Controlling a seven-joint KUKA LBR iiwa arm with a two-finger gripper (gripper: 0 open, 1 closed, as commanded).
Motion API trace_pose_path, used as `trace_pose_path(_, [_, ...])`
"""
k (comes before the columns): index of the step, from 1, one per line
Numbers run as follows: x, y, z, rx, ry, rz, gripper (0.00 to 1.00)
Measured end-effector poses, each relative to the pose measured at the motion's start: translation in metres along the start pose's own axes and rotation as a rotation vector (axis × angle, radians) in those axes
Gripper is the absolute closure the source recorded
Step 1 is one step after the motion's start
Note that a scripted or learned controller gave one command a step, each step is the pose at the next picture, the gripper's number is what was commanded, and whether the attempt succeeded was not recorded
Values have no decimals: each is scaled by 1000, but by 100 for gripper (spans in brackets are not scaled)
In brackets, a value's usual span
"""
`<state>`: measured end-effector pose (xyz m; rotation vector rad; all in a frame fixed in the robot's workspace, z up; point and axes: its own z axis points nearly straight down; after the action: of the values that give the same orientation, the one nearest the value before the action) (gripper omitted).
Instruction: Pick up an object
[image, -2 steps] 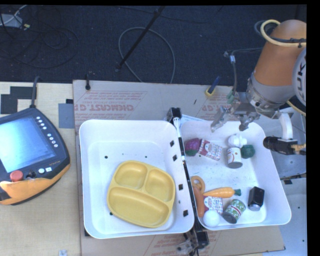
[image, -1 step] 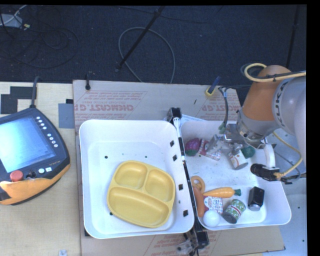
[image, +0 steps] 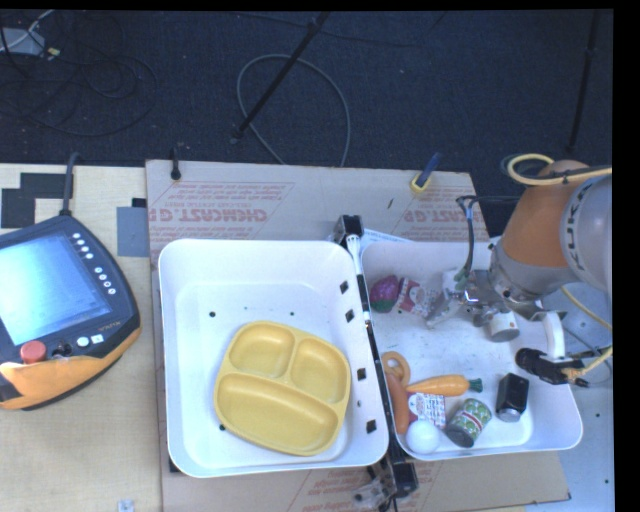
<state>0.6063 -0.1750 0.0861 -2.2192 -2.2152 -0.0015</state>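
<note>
- A cardboard sheet (image: 260, 200) printed with upside-down red lettering, unreadable here, lies under two white bins.
- The left bin (image: 190, 290) holds a yellow divided plate (image: 283, 385).
- The right bin (image: 560, 425) holds a toy carrot (image: 440, 385), a small can (image: 468, 421), a white ball (image: 423, 436) and a black block (image: 512, 396).
- The gripper (image: 445, 303) sits low over the far side of the right bin; its finger state cannot be told.

Bench (image: 60, 440): light wood top. A brown cardboard sheet (image: 260, 205) with red print lies flat on it; two white bins sit side by side on the sheet, left bin (image: 190, 290) and right bin (image: 560, 425). A teach pendant (image: 55, 300) with lit screen rests on bench at far left.
</note>
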Motion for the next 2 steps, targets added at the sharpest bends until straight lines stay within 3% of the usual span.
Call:
trace_pose_path(1, [-16, -49, -3, -2, 11, -9, 0])
trace_pose_path(2, [-39, 33, -117, -19, -11, -4, 0])
